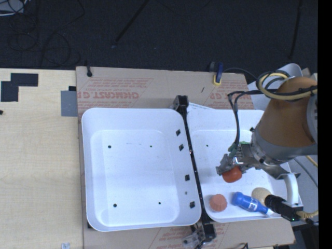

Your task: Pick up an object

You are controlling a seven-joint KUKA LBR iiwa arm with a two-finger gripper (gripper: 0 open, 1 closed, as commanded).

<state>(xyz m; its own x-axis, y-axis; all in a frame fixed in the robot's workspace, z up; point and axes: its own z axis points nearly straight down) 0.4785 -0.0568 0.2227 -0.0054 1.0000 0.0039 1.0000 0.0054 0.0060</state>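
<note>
Pale wood bench top [36, 154] carries a sheet of printed cardboard [155, 84], and on that sit two shallow white bins side by side, divided by a black clamp bar [188, 160]. From the overhead camera, the left bin [98, 123] shows small dark holes in its floor. The right bin [207, 139] holds the objects: a red rounded object [232, 176], glossy and tomato-like, lies in the middle of the bin directly under the gripper [231, 166] and touching it; whether it sits between the fingers cannot be told, nor whether they are apart or together. Nearer the bin's front edge lie a pinkish-red ball [218, 202], a blue bottle-shaped item [248, 202] on its side just beside it, and a tan round-headed brush [262, 195] with a black handle. The arm [288, 121], with its orange band, reaches in from the right.
</note>
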